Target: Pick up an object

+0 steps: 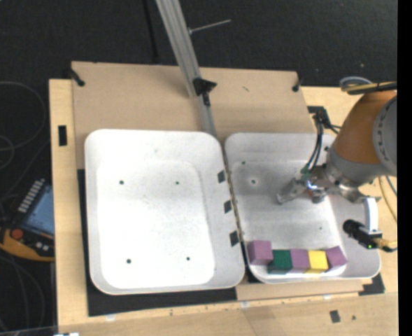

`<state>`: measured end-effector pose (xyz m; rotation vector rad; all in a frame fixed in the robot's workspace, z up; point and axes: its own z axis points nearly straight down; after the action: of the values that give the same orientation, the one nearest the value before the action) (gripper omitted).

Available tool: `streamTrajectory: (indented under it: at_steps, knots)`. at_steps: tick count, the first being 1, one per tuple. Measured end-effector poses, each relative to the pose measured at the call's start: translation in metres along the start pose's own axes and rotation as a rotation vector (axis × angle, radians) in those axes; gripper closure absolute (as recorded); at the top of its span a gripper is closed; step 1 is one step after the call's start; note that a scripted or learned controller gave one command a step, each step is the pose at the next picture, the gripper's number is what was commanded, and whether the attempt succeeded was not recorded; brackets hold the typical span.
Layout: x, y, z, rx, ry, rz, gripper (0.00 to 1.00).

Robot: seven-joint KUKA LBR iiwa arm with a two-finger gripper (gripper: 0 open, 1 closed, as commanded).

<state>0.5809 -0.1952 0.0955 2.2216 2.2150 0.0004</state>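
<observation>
A row of small blocks lies along the front edge of the right bin (261, 156): a purple block (260, 250), a green block (281, 260), a second purple block (300, 259), a yellow block (318, 260) and a third purple block (335, 256). My gripper (289, 194) hangs over the middle of the right bin, behind the blocks and apart from them. Its grey tip points left toward the bin's centre. No block is between its fingers.
The left bin (157, 208) sits beside the right one, with small clips along the shared edge. A slanted metal pole (181, 44) rises behind the bins. Cables and a handheld pendant (31, 219) lie left of the bench.
</observation>
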Motion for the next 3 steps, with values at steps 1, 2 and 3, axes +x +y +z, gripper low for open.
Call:
streamTrajectory:
  at_steps: [1,2,3]
  knots:
    - [-0.012,0.034,-0.002,-0.001,0.001,-0.006,0.0]
    - [-0.004,0.086,0.003,0.087,0.015,0.01,0.0]
    - [-0.004,0.085,0.003,0.082,0.013,0.01,0.0]
